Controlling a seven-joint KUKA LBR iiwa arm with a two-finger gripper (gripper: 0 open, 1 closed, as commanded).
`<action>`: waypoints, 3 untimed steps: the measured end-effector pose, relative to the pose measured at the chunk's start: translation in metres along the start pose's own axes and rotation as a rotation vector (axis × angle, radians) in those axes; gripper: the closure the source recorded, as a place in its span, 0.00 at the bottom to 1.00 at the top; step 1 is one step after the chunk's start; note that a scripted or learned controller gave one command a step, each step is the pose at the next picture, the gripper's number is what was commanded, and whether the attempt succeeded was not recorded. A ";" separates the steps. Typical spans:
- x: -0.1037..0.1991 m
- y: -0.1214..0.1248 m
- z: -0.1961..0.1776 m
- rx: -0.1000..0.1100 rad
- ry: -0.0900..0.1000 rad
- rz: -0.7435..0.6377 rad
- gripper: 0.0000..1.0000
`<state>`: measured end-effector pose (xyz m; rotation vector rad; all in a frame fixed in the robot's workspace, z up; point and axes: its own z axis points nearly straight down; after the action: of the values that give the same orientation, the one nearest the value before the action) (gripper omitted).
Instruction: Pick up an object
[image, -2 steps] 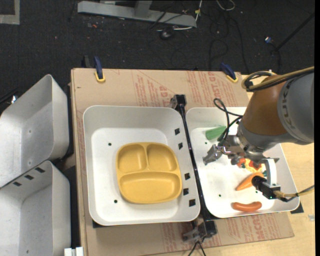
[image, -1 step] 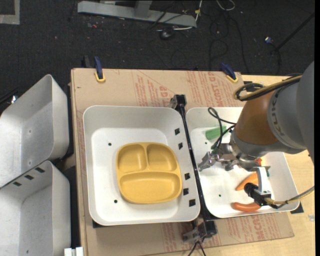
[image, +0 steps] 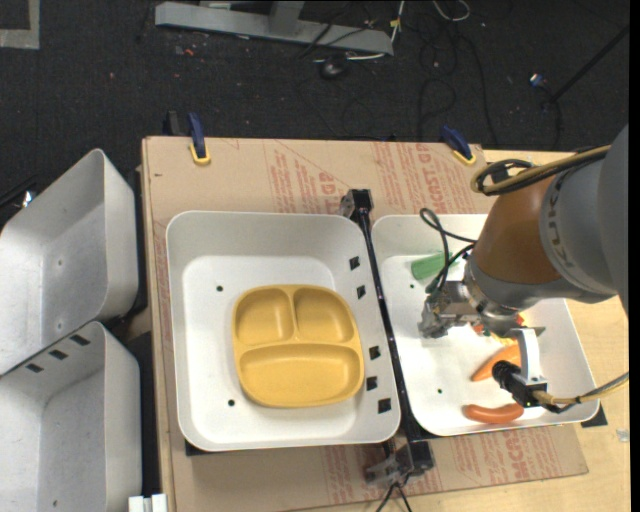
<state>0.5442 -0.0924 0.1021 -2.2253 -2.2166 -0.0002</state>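
My gripper (image: 438, 318) hangs low over the left part of the right bin (image: 450, 415), below the orange-banded wrist (image: 515, 240). A green object (image: 430, 266) lies just above it near the bin's far left, partly hidden by the arm. An orange carrot-like piece (image: 497, 362) lies to the gripper's lower right. A red-orange sausage shape (image: 492, 411) rests by the bin's near wall. I see nothing held.
The left bin (image: 200, 330) holds a yellow divided plate (image: 297, 346). A black divider (image: 380, 320) runs between the bins. Two grey tubs (image: 60, 300) stand off the bench at the left. Cables trail around the wrist.
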 end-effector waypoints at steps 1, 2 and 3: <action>-0.003 -0.007 -0.059 -0.005 -0.002 -0.002 1.00; 0.007 -0.007 -0.109 -0.007 -0.002 -0.008 1.00; 0.007 -0.006 -0.117 -0.003 -0.001 -0.007 1.00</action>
<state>0.5379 -0.0855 0.2188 -2.2199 -2.2259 -0.0019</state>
